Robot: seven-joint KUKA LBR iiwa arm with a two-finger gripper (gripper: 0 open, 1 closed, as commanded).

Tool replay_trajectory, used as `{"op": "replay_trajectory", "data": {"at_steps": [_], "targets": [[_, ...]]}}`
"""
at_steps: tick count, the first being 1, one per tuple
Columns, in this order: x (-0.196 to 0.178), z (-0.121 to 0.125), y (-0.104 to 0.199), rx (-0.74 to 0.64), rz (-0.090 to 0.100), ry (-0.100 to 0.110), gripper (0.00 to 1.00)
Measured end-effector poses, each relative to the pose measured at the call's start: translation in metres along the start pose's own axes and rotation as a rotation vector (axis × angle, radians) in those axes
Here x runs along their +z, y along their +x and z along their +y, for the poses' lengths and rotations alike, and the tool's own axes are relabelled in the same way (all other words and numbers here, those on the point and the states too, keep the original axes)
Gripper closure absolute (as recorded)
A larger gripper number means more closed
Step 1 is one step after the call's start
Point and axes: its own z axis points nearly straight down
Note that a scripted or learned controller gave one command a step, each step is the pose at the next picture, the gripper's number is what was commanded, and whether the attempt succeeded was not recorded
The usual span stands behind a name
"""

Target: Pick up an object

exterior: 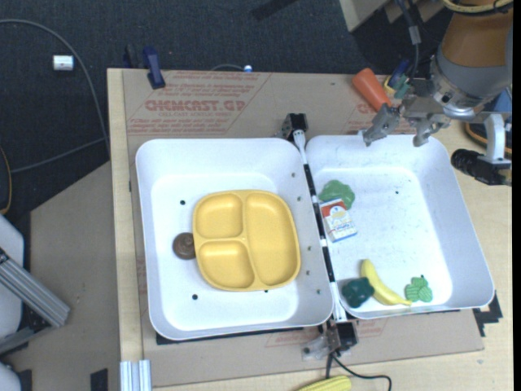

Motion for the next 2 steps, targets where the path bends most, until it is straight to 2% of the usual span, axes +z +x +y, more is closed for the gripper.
{"op": "replay_trajectory", "data": {"at_steps": [1,2], "targets": [[0.083,-0.023,0.042,-0.001,0.001,0.001,0.0],[0.181,0.001,-0.003,0.002,0.0,-0.002,0.0]]}}
